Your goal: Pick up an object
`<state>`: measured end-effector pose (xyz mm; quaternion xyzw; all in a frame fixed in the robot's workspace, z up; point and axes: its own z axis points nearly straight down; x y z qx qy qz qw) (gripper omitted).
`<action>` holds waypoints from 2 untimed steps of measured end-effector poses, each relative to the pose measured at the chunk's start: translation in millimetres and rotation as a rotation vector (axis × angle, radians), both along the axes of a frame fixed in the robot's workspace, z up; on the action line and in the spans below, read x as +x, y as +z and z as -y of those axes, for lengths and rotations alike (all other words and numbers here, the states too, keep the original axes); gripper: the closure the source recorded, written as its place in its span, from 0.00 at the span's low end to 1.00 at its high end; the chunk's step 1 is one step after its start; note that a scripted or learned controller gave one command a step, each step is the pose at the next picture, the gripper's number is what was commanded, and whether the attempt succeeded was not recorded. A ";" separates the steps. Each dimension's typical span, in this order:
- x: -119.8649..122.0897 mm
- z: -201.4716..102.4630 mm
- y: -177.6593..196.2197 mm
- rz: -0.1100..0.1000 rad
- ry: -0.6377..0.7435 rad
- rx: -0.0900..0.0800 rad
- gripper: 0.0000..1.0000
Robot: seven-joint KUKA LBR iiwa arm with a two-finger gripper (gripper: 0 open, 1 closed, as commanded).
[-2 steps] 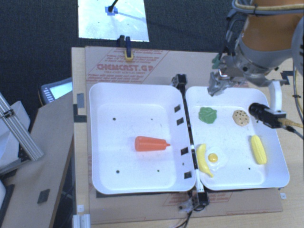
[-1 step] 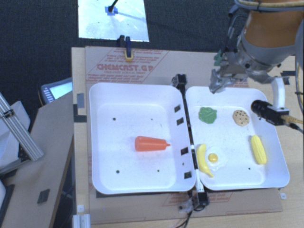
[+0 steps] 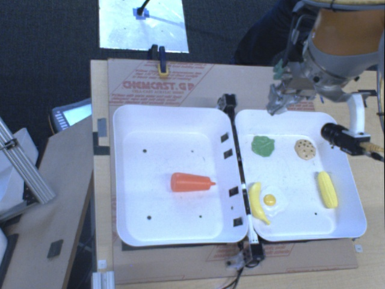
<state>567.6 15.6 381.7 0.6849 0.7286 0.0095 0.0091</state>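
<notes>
- Gripper (image 3: 280, 103) of metal, fingers' state indiscernible, hanging above the right white bin's (image 3: 349, 221) far rim.
- Green crumpled piece (image 3: 263, 146) just below gripper; round speckled cookie (image 3: 305, 149) beside it.

Two white bins side by side on the bench. Left bin (image 3: 138, 131): one orange carrot (image 3: 191, 182) lying near its middle. Right bin (image 3: 346, 215): green leafy piece (image 3: 263, 146), cookie (image 3: 305, 149), corn cob (image 3: 327, 189), banana (image 3: 257, 202) along the left wall, fried egg (image 3: 270, 201) just beside it. Gripper (image 3: 278, 106) hangs above the right bin's far edge, nothing between its fingers.
</notes>
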 end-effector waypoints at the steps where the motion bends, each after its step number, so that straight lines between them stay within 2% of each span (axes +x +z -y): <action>1: 0.8 0.0 10.9 0.003 0.006 -0.001 1.00; 2: 1.4 0.0 22.0 0.006 0.012 -0.001 1.00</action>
